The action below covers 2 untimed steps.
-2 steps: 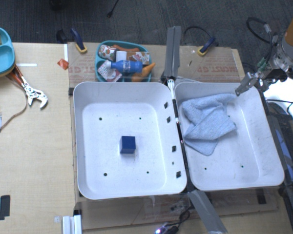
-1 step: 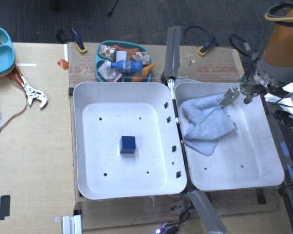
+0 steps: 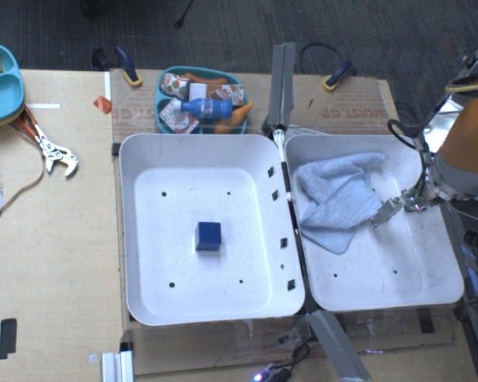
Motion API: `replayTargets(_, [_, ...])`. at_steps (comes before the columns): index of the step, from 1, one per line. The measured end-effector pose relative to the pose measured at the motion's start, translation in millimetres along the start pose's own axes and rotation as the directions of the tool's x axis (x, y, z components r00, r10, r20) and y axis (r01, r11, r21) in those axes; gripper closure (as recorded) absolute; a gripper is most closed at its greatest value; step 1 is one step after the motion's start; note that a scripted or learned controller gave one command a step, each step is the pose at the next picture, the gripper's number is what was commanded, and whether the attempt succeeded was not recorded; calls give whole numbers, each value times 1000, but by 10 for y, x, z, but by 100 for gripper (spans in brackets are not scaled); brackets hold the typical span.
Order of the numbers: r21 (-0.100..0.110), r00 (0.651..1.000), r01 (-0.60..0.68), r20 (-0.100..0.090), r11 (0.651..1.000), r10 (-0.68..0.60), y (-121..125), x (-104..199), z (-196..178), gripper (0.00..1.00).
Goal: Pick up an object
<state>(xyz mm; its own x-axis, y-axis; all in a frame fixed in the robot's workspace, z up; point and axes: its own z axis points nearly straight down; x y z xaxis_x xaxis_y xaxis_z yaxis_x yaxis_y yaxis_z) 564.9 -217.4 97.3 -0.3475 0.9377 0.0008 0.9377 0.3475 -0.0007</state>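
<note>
the gripper (image 3: 385,211) sits low in the right bin (image 3: 430,281), reaching in from the bin's right edge, with its tip at the right-hand hem of the pale blue cloth (image 3: 338,199); whether it is spread or pressed together cannot be told at this size, and nothing can be seen pinched in it. the arm's orange band (image 3: 466,138) hangs over the bin's right rim. the cloth lies crumpled against the right bin's left wall and reaches up toward its far left corner; the near half of that bin's floor is bare white, so there is open room toward the near edge. the blue block (image 3: 209,235) rests alone near the middle of the left bin (image 3: 143,293), a little toward its near edge, well apart from every wall and well apart from the gripper, with the two bins' meeting rims between them. beyond the left bin's far edge stands a teal bowl of small packets (image 3: 201,102)
</note>
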Motion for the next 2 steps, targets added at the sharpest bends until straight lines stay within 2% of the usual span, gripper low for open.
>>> replayTargets(1, [1, 1000, -4, -1, 1000, 4, -1, -13, -64, 100])
replayTargets(2, [1, 1000, -4, -1, 1000, 4, 0, -13, -64, 0])
